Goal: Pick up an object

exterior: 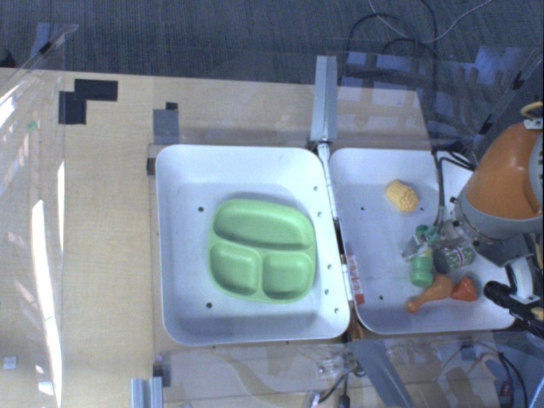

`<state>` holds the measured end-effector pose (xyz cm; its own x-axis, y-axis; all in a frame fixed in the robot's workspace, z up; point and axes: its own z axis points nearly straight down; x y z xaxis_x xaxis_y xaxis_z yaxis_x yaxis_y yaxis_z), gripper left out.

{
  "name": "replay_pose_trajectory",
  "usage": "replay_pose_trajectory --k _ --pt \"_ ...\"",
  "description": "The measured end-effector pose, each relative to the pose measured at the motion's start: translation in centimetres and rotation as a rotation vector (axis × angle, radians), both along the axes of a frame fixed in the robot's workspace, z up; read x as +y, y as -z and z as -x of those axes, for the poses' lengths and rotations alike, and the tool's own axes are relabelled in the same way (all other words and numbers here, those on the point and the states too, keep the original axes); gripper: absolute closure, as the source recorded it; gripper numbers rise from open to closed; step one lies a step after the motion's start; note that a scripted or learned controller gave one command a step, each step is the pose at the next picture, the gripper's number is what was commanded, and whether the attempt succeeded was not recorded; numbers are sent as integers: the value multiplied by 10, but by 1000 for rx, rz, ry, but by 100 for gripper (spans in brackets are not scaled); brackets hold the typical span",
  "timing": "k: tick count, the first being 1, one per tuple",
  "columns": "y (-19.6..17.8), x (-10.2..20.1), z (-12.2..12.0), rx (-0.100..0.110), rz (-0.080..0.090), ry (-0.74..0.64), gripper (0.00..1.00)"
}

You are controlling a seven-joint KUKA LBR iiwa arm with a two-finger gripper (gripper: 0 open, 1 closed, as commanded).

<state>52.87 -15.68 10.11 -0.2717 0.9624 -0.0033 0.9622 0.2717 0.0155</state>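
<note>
Green plastic bottle point(422, 269), light, stiff and slick, lies at lower right beneath my gripper point(435, 243), best pinched across its middle.

The arm point(510, 177) came in from the right edge, orange band bulging up toward the camera with the grey section just under it. It was bent down steeply, so the wrist pointed at the right bin. The end effector point(433, 246) sat low at the tip, pretty much buried under the wrist from this angle.
</note>
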Motion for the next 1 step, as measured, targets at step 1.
replay_pose_trajectory --k 1 --pt "-114 52 -8 10 0 99 100"
